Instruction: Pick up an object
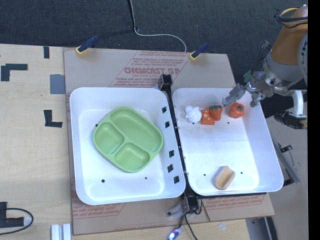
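The gripper (243, 97) hangs over the right bin (260, 149), fingers spread wide and holding nothing, just above the orange tomato (236, 110) beside its left finger.

The arm (292, 39) is cut off by the right edge and upper right corner of the view, so its upper links lie outside the picture. The gripper (242, 95), above the far right corner of the right bin (260, 149), is small and blurred. Its fingers overlap the far rim of that bin and sit beside an orange object (236, 110) whose kind is too small to tell. A white lump (192, 114) near the far left corner of the same bin lacks readable detail. A black cable (15, 219) at the near left corner of the bench (30, 154) is cut by the left edge. Clutter (182, 219) below the near rims of the two bins is cropped by the bottom edge.
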Available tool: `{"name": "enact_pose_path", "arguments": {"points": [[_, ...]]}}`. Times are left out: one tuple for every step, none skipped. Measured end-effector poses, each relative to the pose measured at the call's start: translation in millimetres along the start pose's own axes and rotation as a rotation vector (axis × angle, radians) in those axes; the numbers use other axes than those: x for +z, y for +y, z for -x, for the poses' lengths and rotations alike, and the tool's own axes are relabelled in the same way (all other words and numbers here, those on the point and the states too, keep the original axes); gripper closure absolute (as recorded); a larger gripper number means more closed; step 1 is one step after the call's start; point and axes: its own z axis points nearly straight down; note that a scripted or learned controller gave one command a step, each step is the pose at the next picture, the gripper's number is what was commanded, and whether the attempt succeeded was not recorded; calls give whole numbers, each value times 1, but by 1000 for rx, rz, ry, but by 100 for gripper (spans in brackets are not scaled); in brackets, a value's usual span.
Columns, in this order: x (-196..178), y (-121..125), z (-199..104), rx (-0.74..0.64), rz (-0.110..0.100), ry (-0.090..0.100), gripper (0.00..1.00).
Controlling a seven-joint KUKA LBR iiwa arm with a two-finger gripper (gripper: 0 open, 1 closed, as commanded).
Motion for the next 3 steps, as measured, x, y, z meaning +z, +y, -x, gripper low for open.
{"name": "enact_pose_path", "arguments": {"points": [[129,-8,-39,-3,-5,1,0],[120,28,-56,-1,1,-2,0],[111,27,-56,-2,1,-1,100]]}}
